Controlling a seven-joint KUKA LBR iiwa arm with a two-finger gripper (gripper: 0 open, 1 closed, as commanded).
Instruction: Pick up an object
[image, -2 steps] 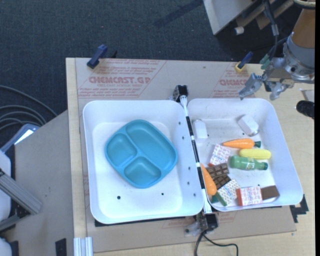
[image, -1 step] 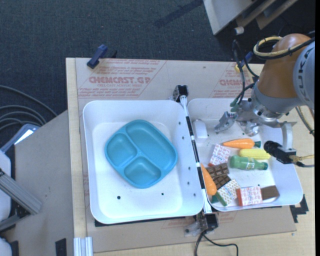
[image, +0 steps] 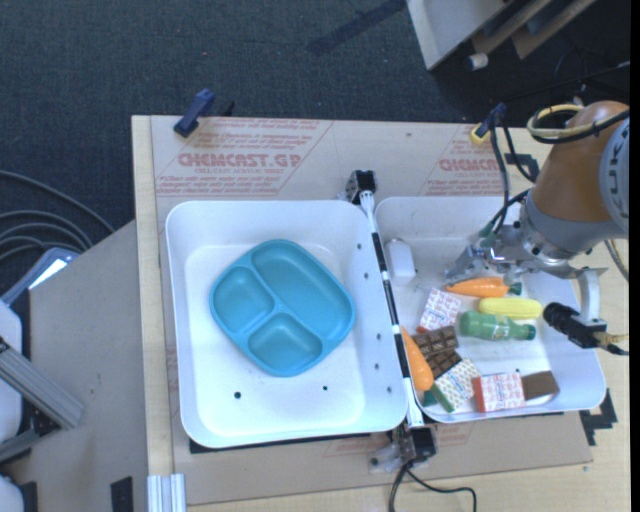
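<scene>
The right bin holds several toy foods. An orange carrot-shaped piece lies near the middle, with a yellow piece and a green bottle just below it. My gripper hangs low at the bin's upper middle, right above the orange piece; whether it touches it is unclear. A small white object lies to the gripper's left. Lower down are a patterned packet, a chocolate bar, a second carrot, a green-and-white box, a red-and-white box and a brown block.
The left bin holds a blue sectioned plate. A clamped divider runs between the bins. The grey arm with its orange band covers the right bin's upper right corner. Cables lie left of the bench.
</scene>
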